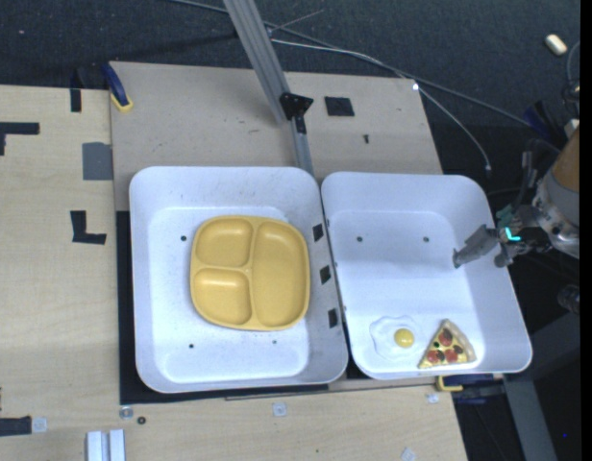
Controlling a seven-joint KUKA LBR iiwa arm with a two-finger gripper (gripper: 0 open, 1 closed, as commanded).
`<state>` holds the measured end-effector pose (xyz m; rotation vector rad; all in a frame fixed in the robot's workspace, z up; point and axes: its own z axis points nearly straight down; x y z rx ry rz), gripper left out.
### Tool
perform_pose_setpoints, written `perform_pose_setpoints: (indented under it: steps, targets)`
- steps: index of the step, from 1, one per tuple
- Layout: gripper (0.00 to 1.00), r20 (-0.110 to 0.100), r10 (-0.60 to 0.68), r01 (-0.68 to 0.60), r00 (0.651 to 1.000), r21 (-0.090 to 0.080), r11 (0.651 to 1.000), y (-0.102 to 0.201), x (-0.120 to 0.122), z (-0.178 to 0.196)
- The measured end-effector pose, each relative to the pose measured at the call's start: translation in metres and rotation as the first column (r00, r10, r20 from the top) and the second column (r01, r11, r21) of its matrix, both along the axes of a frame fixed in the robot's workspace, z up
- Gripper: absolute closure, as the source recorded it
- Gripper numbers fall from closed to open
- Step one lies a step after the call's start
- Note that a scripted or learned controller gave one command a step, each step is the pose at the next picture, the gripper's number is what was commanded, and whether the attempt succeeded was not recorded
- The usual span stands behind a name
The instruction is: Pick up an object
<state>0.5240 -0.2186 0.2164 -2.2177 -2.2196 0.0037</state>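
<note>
A toy fried egg [396, 335] lies in the near part of the right bin [402, 209]. A toy pizza slice [448, 346] sits just to the right of the egg, in the bin's near right corner. My gripper [481, 245] hangs over the right rim of this bin, above and beyond the pizza slice, apart from both toys. Nothing shows in its grasp. A yellow divided plate [250, 272] rests in the middle of the left bin [152, 257].
A grey metal pole [262, 51] slants in from the top and ends at a black clamp near the bins' shared far edge. Cables run across the dark floor behind. The far half of the right bin has bare white floor.
</note>
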Motion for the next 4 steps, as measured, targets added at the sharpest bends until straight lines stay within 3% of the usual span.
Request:
perform_pose_setpoints:
  steps: [1, 3, 4]
  targets:
    - [0.00, 0.003, 0.001, -0.001, 1.000, -0.001, 1.000, 0.000, 0.001, 0.001]
    - [0.00, -0.001, 0.000, 0.000, 1.000, 0.000, 1.000, 0.007, -0.002, -0.108]
    - [0.00, 0.005, 0.000, 0.000, 1.000, -0.003, 1.000, 0.007, -0.001, -0.130]
